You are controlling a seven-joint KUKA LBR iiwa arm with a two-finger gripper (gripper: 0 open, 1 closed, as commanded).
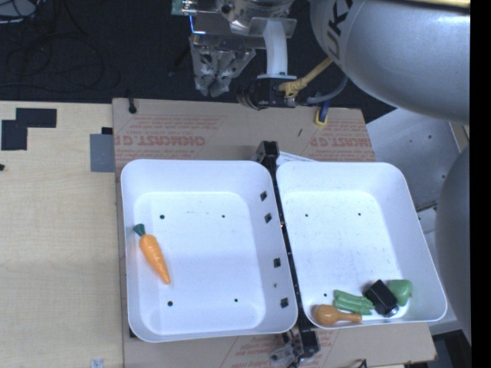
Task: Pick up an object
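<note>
Small orange plastic carrot point(155, 258) lies by left white bin's point(192, 176) left wall; light, stiff, slick. Grip mid-body crosswise. Gripper point(217, 76) high above bin, state unclear.

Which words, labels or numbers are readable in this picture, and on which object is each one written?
"UK": partial large dark letters on the grey arm, cut off by the arm's curve.
"OMEMCZI'C'D": red print on the cardboard sheet behind the left bin, seen mirrored or upside down; this reading is uncertain.
Red print on the cardboard behind the right bin: too blurred to read.
Red print on the cardboard's front edge: too blurred to read.
</note>
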